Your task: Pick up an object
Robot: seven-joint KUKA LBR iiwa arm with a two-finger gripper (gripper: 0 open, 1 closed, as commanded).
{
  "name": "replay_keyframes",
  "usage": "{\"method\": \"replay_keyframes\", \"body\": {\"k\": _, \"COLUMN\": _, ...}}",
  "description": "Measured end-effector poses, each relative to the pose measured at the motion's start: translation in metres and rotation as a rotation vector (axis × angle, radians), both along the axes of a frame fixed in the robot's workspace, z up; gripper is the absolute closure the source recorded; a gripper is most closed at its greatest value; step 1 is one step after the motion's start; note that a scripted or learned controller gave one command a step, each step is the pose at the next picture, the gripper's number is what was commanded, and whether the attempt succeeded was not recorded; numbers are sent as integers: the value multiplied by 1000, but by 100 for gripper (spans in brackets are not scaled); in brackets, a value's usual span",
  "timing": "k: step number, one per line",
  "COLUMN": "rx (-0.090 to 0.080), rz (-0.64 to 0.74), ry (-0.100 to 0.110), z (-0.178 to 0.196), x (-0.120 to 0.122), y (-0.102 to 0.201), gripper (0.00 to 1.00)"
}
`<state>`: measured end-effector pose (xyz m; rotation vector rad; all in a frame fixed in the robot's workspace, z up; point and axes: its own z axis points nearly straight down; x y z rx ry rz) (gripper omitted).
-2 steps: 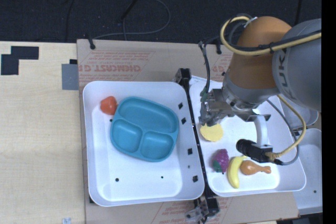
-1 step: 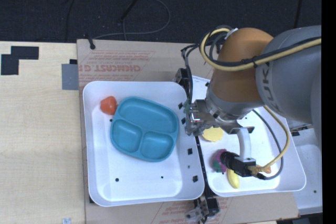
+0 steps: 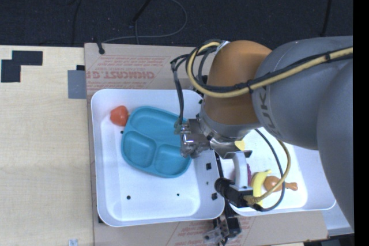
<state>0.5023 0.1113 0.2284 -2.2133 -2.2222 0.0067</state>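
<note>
the blue tray (image 3: 151, 144) in the left bin (image 3: 109, 204) looks light, stiff and slick, best pinched at its thin rim, with the gripper (image 3: 187, 144) at its right edge, grip state i cannot tell.

Blue divided tray (image 3: 151, 141) and orange ball (image 3: 119, 115) lie in left bin (image 3: 150, 207).

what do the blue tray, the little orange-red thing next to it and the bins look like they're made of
Blue divided tray: probably moulded plastic, an even colour with soft rounded compartment walls and a slight sheen. Orange-red ball-like object: smooth, uniform colour, possibly plastic or rubber; too small to tell. Left bin: looks like thin white plastic, glossy with rounded corners.
</note>
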Motion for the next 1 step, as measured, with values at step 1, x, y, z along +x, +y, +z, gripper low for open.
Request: {"method": "replay_keyframes", "body": {"k": 1, "rx": -1, "rz": -2, "ry": -1, "z": 0, "x": 1, "y": -2, "gripper": 0}}
